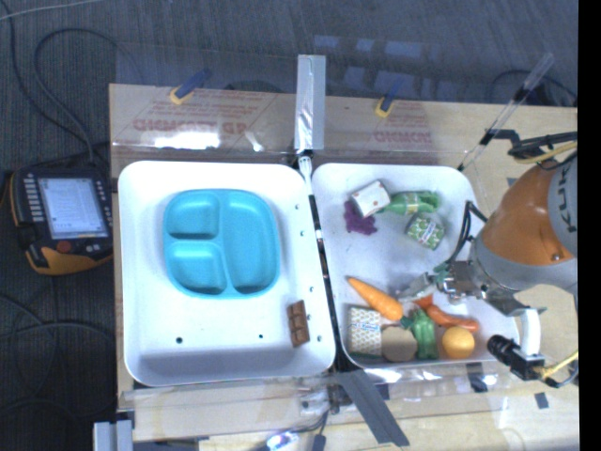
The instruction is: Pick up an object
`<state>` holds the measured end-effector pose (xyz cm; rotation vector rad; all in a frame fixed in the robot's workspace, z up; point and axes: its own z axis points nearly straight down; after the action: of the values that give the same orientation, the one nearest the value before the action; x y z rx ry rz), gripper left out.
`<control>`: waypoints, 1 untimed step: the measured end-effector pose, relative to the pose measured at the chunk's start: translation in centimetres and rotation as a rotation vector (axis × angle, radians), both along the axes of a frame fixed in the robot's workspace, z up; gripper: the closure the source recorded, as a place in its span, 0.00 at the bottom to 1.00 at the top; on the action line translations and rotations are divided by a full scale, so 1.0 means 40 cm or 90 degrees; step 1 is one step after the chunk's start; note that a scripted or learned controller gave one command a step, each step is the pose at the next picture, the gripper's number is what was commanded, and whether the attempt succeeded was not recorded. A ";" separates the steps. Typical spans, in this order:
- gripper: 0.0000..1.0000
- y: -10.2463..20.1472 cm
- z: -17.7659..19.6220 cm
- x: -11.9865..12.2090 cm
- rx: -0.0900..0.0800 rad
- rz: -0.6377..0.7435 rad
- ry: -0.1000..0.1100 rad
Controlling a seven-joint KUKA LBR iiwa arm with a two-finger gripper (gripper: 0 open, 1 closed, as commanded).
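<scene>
At lower right of the frame, the gripper [449, 285] is hovering just above and right of 1 carrot [375, 298]; whether it is gripping anything is unclear.

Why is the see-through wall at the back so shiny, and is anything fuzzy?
In the camera view, the clear panel behind the bins catches white glare, washing out its red lettering; the white left bin looks bright and flat around the blue divided plate; the small toys by the carrot are soft and hard to identify.
</scene>
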<state>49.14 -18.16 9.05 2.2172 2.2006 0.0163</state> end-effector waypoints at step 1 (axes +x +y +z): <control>1.00 0.003 0.018 0.003 0.002 0.002 0.002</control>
<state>49.24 -18.05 9.77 2.2178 2.2064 0.0163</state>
